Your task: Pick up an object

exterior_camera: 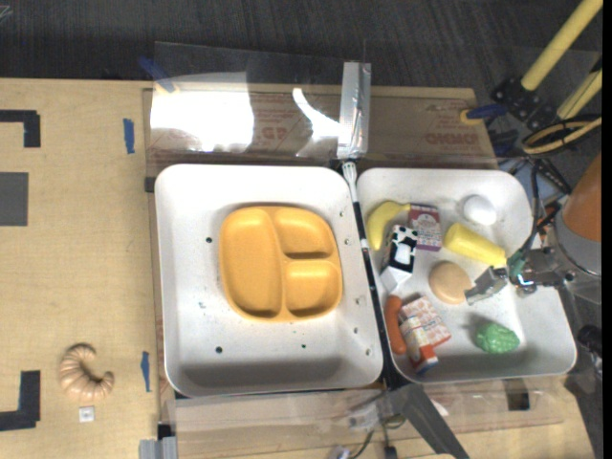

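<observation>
Your gripper (486, 286) hangs low over the right bin (547, 350), at the right middle of the frame, with its fingers a little apart and nothing between them, just beside the round tan bun-like piece (448, 280). That piece looks light, smooth and a bit rounded, so it may slip; take it across its widest middle, and I think it is a stiff plastic toy, though the view is too small to be sure. If it rolls away, the green leafy lump (495, 337) toward the lower right looks softer and easier to pinch.
</observation>
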